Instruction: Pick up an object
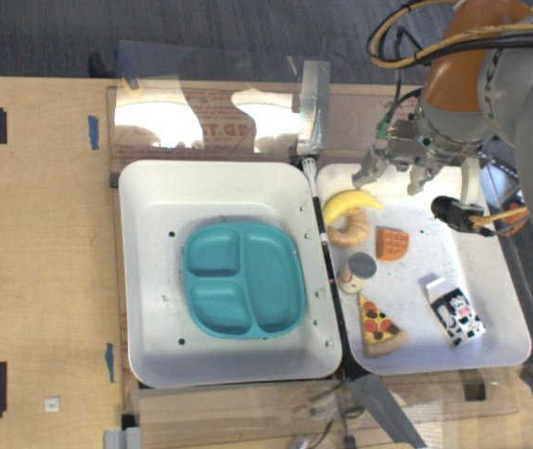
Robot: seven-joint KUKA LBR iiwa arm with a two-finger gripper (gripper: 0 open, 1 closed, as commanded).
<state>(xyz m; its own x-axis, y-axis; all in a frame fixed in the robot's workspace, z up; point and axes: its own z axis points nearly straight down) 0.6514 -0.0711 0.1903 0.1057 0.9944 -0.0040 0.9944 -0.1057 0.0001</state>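
Note:
My gripper (pixel 395 174) hangs over the far edge of the right bin (pixel 510 344), its two fingers spread open with nothing between them. Just below and left of it lies a yellow banana (pixel 351 201), with a tan bagel (pixel 349 228) touching the banana's near side. An orange waffle (pixel 392 244) lies a little nearer, below the gripper. Further toward the front are a small grey-and-tan round piece (pixel 358 269), a pizza slice (pixel 380 326) and a white carton with black spots (pixel 453 311).
The left bin (pixel 145 204) holds a teal divided plate (pixel 245 279). A raised wall (pixel 321 241) separates the two bins, close to the banana and bagel. A clear upright panel (pixel 313 110) stands behind the bins.

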